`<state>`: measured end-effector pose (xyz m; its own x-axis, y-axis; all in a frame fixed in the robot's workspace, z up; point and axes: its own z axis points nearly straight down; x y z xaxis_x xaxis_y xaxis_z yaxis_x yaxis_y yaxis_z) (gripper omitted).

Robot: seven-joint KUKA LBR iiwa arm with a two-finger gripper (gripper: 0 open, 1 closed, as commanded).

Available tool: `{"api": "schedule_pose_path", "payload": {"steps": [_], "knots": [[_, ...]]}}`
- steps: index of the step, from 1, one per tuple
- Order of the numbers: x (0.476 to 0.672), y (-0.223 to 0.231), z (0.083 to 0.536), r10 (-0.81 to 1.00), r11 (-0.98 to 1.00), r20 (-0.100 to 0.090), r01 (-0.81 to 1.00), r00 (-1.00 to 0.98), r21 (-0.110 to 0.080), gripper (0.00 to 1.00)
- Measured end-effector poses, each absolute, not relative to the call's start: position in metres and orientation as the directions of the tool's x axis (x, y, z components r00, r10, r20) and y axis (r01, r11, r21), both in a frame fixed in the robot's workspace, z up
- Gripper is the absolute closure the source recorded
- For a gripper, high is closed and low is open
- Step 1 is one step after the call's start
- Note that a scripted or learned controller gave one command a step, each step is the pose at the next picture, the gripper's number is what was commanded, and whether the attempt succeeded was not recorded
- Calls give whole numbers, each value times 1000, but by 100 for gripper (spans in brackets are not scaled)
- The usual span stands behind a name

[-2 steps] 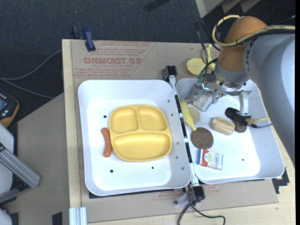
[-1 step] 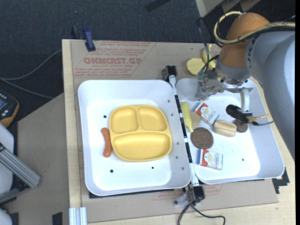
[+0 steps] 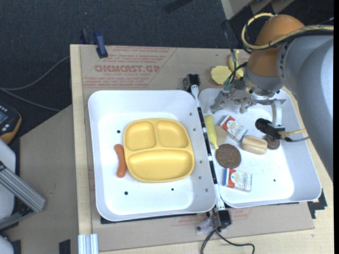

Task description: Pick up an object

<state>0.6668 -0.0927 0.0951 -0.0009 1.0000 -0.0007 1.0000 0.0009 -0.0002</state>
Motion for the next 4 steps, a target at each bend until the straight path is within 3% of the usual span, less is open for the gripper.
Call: {"api": "schedule_pose_path", "payload": {"steps": [1, 2, 3, 4], "knots": [[643, -110, 84, 1000, -2, 0, 1000, 2, -4, 0], [668, -97, 85, 1000, 2, -1, 1000, -2, 4, 0], [667, -112, 85, 1000, -1, -1, 1000, 1, 3, 0], [647, -102, 85, 1000, -1, 1, 1000, 1, -4, 0]]}}
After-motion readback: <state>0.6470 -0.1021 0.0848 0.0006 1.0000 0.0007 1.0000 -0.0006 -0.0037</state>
